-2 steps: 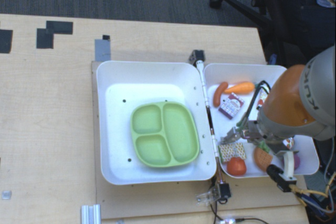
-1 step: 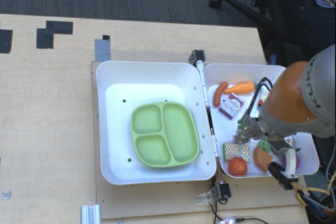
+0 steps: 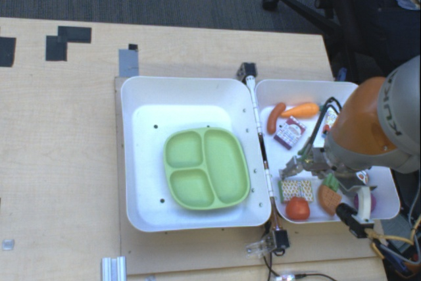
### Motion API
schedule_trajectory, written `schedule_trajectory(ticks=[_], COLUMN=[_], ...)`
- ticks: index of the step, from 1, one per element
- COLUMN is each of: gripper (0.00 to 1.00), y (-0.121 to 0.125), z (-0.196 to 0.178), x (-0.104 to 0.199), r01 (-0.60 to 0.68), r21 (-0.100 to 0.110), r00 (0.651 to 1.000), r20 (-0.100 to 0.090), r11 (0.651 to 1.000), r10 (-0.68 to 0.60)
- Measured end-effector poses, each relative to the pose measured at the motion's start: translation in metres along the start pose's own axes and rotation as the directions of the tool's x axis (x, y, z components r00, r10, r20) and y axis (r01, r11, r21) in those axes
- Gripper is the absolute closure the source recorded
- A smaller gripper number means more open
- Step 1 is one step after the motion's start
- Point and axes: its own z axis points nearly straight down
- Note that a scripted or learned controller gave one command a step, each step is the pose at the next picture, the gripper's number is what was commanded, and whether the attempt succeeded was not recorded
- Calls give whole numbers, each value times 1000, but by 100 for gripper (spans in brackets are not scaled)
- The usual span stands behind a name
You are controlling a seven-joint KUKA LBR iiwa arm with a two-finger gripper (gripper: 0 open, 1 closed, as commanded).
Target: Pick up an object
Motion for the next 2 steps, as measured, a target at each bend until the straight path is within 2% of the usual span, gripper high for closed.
schedule_trajectory(ticks=[1,2], gripper=[100,100], y=[2,50], z=[-10,-51], x=[1,-98], r01=[2,1], r21=[-4,14], r00=[1000,1000], r20=[0,-1], r11=[1000,1000], r10=[-2,0])
